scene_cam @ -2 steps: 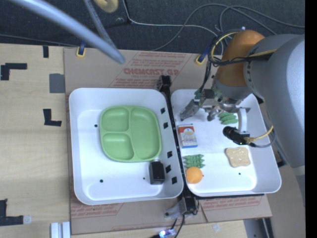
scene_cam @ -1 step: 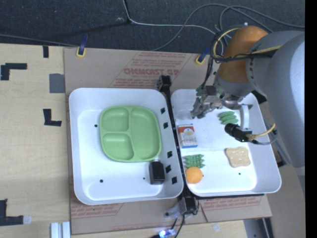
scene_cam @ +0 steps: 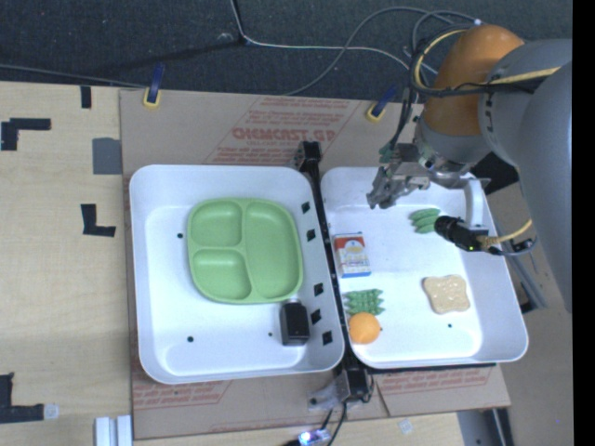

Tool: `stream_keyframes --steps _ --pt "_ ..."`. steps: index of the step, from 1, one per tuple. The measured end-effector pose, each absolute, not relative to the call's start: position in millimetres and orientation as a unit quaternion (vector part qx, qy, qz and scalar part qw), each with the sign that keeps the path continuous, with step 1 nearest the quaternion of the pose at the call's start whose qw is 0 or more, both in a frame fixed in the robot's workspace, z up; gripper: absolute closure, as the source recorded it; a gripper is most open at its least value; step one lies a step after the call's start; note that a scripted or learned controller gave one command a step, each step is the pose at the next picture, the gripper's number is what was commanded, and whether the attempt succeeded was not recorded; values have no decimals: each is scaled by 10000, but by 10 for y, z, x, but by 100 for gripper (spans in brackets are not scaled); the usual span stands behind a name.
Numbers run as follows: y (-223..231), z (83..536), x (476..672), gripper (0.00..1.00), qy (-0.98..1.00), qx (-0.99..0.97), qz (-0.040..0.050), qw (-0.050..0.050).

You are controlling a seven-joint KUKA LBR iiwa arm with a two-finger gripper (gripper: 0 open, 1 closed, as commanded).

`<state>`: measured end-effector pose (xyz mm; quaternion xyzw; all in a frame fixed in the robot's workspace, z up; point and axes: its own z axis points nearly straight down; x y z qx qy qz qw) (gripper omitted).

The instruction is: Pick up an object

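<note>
The right bin [scene_cam: 493, 342] holds a small red-and-white carton [scene_cam: 352, 255], a green bumpy vegetable [scene_cam: 363, 300], an orange ball [scene_cam: 364, 328], a tan slice of bread [scene_cam: 447, 294] and a green pea pod [scene_cam: 426, 219]. My gripper [scene_cam: 384, 193] hangs over the bin's far left part, above and behind the carton, left of the pea pod. Nothing shows between its fingers.
The left bin [scene_cam: 158, 277] holds a green divided plate [scene_cam: 245, 251] and a small black box [scene_cam: 295, 322] near its front right corner. Black clips line the wall between the bins [scene_cam: 321, 249]. Cables run behind the bench.
</note>
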<state>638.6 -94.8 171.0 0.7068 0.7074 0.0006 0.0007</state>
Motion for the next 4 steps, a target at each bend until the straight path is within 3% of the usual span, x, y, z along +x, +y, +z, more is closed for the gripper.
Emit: stream_keyframes --steps 1,2,4 --pt "-936 2257 6292 100 7073 7069 7 9" --pt "-937 2374 6295 100 7073 7070 3 4" --pt "185 2319 6270 100 7095 7047 2 -5"
